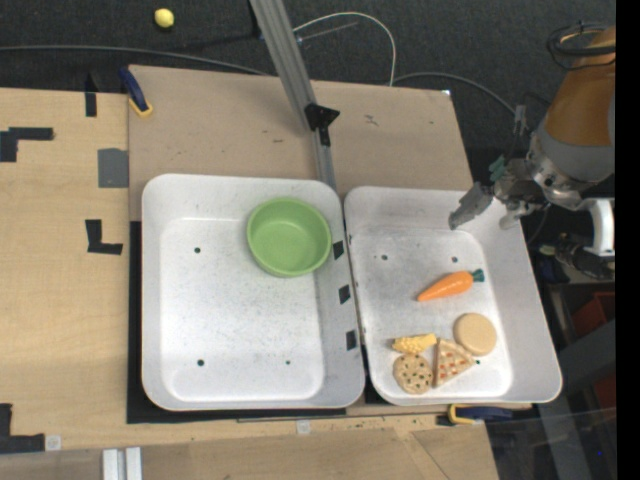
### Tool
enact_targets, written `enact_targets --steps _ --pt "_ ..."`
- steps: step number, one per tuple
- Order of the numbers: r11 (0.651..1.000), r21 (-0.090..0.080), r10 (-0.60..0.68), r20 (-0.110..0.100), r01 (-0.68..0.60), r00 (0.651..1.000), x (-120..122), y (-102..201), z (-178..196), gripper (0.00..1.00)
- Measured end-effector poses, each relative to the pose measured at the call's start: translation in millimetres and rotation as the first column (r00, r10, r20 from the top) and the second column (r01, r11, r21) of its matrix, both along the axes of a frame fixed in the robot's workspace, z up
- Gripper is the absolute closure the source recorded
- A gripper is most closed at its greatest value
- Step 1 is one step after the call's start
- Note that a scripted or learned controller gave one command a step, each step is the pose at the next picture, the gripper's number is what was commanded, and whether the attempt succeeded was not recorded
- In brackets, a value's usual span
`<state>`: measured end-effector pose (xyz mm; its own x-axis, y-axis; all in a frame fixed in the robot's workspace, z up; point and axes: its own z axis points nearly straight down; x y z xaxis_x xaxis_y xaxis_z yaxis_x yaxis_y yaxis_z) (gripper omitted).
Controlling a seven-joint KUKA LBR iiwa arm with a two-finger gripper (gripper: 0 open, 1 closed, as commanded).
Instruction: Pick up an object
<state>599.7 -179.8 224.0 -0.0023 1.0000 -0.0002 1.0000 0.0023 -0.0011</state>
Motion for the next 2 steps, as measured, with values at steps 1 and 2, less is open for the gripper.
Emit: enact_targets --steps 1,2 --pt "1.000 0.000 0.000 0.000 0.000 1.000 0.0 0.0 0.0 0.00" --pt "1.000 0.000 -0.001 -0.005 0.001 1.000 -7.0 1.8 -45.7 0.00"
